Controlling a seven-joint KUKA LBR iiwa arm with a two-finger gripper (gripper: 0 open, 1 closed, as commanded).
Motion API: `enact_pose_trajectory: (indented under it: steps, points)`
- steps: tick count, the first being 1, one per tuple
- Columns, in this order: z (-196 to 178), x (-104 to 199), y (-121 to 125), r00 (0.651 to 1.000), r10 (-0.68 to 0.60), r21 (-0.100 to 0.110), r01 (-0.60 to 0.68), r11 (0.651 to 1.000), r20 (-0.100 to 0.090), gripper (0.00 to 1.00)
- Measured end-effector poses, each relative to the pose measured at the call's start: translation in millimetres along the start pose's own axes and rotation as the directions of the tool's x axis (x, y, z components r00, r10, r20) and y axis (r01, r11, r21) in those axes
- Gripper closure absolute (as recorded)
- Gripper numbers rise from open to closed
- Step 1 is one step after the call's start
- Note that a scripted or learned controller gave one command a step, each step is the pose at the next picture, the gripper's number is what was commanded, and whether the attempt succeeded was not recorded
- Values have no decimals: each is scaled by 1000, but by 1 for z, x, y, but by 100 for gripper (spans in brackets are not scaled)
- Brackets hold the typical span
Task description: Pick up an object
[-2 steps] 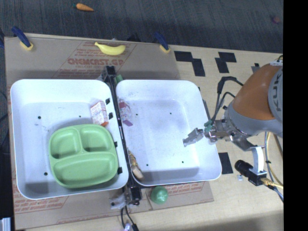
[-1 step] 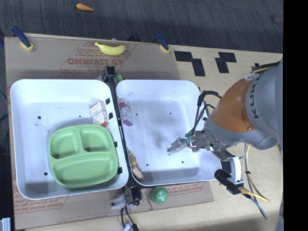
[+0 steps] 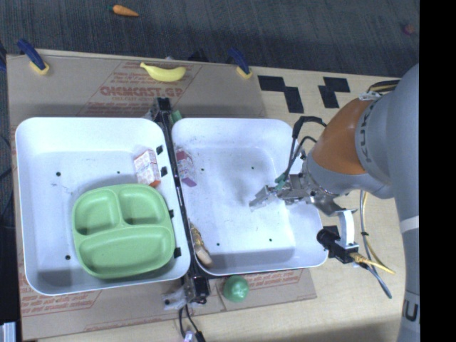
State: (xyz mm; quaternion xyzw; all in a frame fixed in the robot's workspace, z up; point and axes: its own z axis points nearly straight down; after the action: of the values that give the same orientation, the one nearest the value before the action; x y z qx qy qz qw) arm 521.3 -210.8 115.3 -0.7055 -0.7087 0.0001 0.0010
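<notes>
fingers [image 3: 261, 197] over right bin [image 3: 235, 258], wrapper [image 3: 184, 165] well apart

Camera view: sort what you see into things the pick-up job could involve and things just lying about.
Job:
- two-finger gripper, low in the right white bin
- small packet with pink marking in that bin
- green divided plastic tray
- small red-and-white carton

Lying about:
- yellow banana
- green ball
- orange carrot-shaped piece
</notes>
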Motion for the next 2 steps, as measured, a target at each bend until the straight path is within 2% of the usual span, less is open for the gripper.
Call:
enact_pose_trajectory:
  steps: [1,2]
  points:
    - [11,57,-45,1000,-3,3,3,1000,-1,0]
    - [24,23,28,1000,0,0,0,1000,0,0]
